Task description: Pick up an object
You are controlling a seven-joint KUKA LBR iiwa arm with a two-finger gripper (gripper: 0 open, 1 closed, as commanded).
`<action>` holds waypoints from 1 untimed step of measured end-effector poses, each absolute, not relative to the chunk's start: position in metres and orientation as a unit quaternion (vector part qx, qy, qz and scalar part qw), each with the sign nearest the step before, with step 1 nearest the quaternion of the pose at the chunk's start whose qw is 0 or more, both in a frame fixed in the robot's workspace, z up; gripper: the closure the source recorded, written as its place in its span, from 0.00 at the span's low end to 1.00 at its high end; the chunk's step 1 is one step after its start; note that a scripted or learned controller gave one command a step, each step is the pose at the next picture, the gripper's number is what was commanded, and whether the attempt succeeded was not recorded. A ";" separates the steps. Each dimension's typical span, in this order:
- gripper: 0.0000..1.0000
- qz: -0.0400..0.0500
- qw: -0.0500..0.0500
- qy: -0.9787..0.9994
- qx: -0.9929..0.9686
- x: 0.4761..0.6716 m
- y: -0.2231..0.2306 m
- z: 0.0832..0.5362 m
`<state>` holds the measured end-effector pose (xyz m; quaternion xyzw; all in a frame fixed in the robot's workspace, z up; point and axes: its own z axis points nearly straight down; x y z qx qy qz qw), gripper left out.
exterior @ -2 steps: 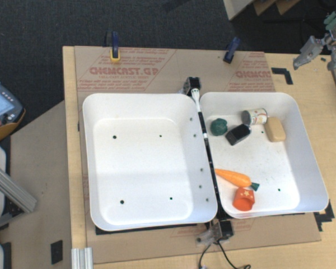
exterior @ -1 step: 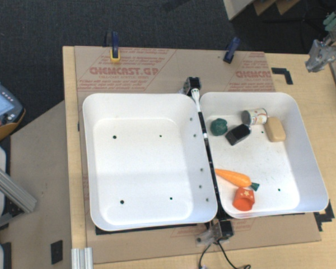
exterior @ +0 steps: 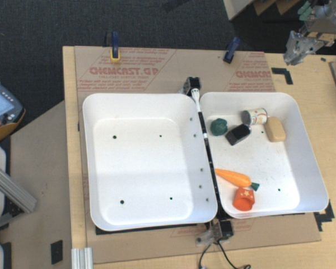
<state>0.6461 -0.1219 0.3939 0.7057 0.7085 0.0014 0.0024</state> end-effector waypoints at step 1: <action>1.00 0.002 0.002 0.709 0.705 0.643 -0.061 0.414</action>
